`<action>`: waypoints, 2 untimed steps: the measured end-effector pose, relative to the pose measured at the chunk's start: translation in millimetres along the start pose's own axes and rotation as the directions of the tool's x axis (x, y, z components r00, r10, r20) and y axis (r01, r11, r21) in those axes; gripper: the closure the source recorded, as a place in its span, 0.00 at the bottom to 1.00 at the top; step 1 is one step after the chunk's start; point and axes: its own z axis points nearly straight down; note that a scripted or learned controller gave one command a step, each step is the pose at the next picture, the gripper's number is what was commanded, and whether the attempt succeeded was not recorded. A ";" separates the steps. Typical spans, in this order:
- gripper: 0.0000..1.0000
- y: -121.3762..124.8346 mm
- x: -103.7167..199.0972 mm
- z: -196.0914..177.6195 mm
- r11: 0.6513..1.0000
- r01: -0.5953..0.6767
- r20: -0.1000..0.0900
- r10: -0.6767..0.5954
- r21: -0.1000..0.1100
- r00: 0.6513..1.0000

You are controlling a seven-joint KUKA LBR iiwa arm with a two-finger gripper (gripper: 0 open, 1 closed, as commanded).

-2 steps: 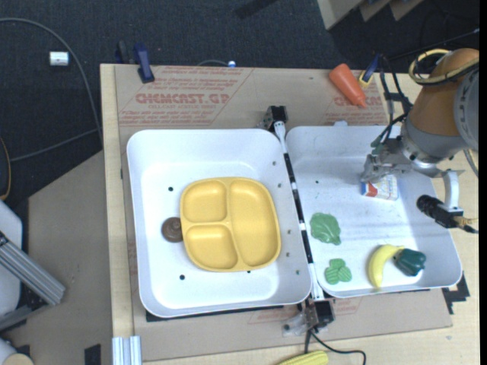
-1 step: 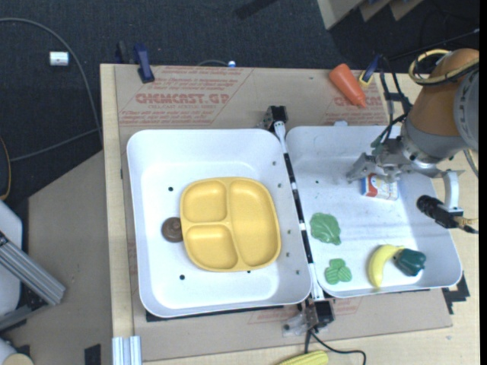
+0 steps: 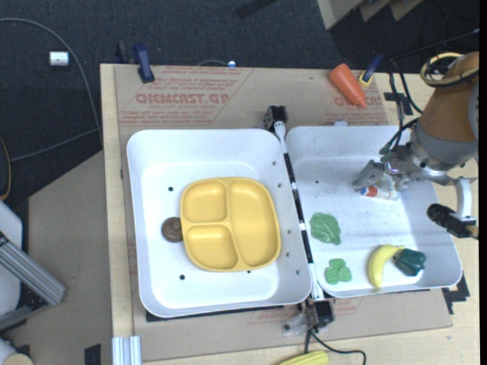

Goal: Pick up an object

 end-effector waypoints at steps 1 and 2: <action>0.00 16.0 49.5 35.7 1.000 0.000 0.004 0.000 -0.009 1.000; 0.00 -69.2 17.1 40.8 1.000 -0.002 0.001 0.002 0.000 1.000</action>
